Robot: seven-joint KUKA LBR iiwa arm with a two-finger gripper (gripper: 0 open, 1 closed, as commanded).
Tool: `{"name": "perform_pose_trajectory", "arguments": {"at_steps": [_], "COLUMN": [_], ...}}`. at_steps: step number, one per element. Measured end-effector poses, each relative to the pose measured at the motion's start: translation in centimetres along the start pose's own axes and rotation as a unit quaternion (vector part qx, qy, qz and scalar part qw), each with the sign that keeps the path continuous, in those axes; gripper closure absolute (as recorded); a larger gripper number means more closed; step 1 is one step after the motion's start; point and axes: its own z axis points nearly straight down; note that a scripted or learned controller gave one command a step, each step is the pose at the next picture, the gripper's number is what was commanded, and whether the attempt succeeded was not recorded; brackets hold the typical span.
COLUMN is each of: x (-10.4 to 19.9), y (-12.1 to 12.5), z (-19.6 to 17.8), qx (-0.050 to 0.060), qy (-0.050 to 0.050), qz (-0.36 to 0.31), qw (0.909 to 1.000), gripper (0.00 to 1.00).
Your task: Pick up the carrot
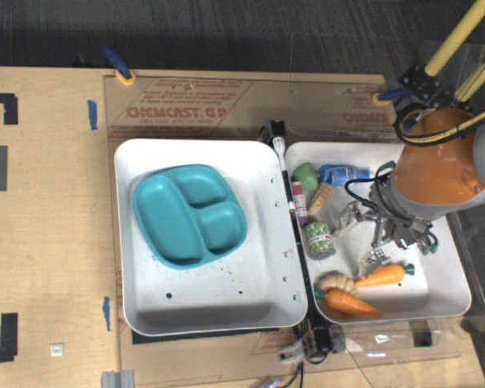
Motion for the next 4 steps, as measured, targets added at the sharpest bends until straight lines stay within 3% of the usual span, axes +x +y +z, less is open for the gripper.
{"name": "perform_pose_trajectory", "arguments": {"at_steps": [1,2,3,4], "x": [-6.0,0.0,5.2,-0.5], "y": [2.0,-0.4,-5.2,-9.3], "z": [-9.9,-4.6,0.0,0.2], "qx": [0.0,-0.003,0.0,0.0], "qy": [0.0,0.006,0.001,0.0], "qz": [0.01,-0.124,-0.201,-0.114], "qw": [0.9999,0.9922,0.9795,0.9934], "gripper": [0.0,0.0,0.0,0.0]}}
